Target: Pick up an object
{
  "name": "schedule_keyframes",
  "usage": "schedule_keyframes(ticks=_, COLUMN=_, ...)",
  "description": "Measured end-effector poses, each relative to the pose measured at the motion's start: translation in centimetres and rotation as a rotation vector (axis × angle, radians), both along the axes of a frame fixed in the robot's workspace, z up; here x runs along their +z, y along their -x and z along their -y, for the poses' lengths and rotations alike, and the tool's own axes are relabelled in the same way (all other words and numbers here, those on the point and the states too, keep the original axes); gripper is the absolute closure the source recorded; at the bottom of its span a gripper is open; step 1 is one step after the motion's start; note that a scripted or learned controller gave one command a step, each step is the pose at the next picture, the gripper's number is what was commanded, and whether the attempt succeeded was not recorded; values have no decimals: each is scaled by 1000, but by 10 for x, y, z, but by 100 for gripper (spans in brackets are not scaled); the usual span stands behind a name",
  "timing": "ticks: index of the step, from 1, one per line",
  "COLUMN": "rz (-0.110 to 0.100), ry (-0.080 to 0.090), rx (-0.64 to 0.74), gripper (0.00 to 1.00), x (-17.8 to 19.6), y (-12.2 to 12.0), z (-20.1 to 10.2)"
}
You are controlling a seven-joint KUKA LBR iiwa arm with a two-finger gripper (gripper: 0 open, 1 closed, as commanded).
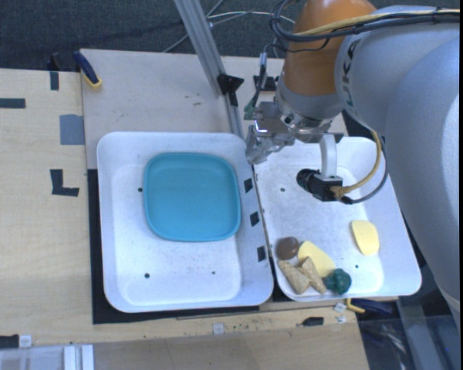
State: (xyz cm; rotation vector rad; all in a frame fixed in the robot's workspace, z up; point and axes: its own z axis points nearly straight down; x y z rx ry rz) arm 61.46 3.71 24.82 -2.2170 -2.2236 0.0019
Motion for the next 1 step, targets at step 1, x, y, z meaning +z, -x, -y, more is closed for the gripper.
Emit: schedule_keyframes(ticks=1, rz=2, ry=1, rx=1, gripper=100, x=0, y=-18, z=-44)
